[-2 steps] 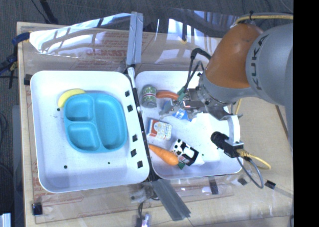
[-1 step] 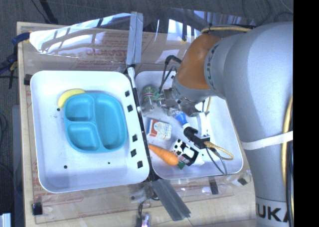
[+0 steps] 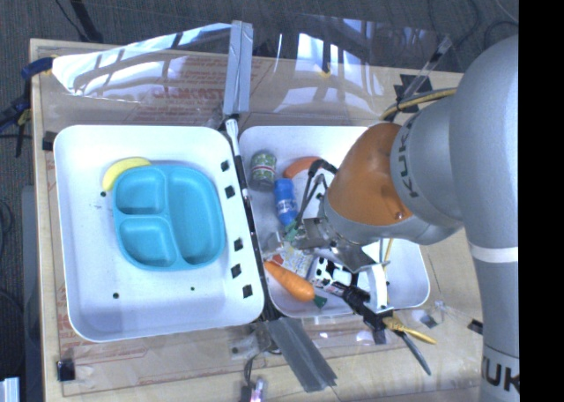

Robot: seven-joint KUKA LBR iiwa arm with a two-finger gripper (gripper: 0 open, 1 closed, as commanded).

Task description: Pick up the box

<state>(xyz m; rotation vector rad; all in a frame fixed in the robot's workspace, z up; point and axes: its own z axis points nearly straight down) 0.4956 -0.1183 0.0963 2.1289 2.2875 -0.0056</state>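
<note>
The small white printed cardboard box lies flat in the near part of the right white bin. It sits between the blue plastic bottle and the orange carrot. The grey arm hangs right over it. It hides the jaws, so nobody can tell if they are wide or narrow. The box looks light and a bit stiff, but it might crush. A soft pinch across its short sides seems best.

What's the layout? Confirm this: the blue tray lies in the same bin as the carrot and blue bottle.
Not right. In the camera view the blue tray lies in the other bin; the carrot and blue bottle do share one.
</note>
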